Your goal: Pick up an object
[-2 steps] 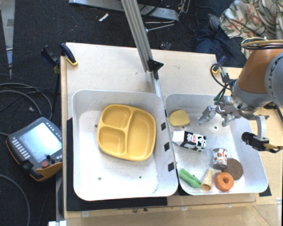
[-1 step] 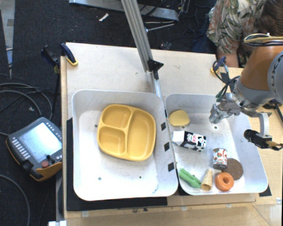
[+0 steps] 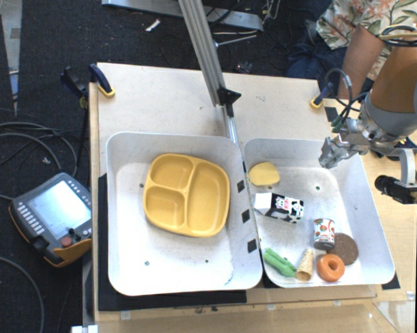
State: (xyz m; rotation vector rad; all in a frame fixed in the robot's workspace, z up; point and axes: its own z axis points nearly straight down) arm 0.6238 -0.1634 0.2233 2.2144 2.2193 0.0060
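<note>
The right bin [image 3: 351, 175] holds several small things: a flat yellow piece [image 3: 264, 174] at its far left, a white carton with black cow patches [image 3: 281, 206] in the middle, a small red and white can [image 3: 324, 232], a brown cookie [image 3: 345, 248], an orange doughnut [image 3: 330, 267], a tan cone [image 3: 305, 264] and a green pod [image 3: 279, 262] along the near side. My gripper [image 3: 330, 154] hangs over the bin's far right corner, above and apart from all of them. Nothing shows between its fingers.
A yellow divided plate [image 3: 187, 194] lies in the left bin [image 3: 123, 262]. A slanted metal pole [image 3: 207, 50] rises from between the bins. Clamps [image 3: 102, 83] sit at the bench's far corners. A teach pendant [image 3: 51, 218] rests on the floor to the left.
</note>
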